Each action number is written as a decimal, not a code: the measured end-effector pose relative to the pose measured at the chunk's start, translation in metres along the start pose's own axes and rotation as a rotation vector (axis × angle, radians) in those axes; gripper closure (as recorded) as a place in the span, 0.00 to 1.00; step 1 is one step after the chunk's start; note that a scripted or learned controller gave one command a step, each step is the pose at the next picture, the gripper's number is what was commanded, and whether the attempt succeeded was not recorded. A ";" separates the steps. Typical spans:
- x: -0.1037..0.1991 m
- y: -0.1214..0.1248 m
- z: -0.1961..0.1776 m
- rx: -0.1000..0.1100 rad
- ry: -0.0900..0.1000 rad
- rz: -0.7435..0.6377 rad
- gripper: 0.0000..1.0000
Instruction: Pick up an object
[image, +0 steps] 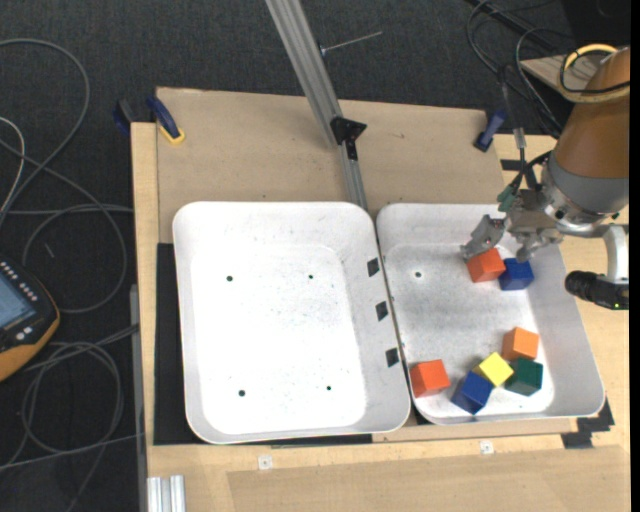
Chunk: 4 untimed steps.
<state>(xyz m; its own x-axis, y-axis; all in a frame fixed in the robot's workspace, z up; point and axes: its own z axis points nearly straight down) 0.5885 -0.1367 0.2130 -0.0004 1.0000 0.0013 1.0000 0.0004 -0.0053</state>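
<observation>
Camera view: arm (592, 140) reaching from right, gripper (508, 238) above orange block (486, 266).

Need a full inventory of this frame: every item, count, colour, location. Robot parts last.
orange blocks: 3; one under the gripper in the right bin, one at its near-left, one at its near-right
blue blocks: 2; one beside the upper orange block, one at the bin's near edge
yellow block: 1, near-right cluster
green block: 1, near-right cluster
white bins: 2, side by side on the bench
blue clamps: 2, far bench corners
arm: 1, grey and orange, from the right
gripper: 1, over the upper orange block
</observation>
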 end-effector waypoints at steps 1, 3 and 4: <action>-0.003 0.004 0.044 0.000 0.000 0.000 0.00; -0.010 0.011 0.078 -0.007 0.000 0.000 1.00; -0.009 0.010 0.034 -0.011 -0.002 -0.001 1.00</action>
<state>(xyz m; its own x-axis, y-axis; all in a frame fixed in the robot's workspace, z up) 0.5982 -0.1455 0.1792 -0.0010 1.0000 -0.0011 1.0000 0.0010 0.0060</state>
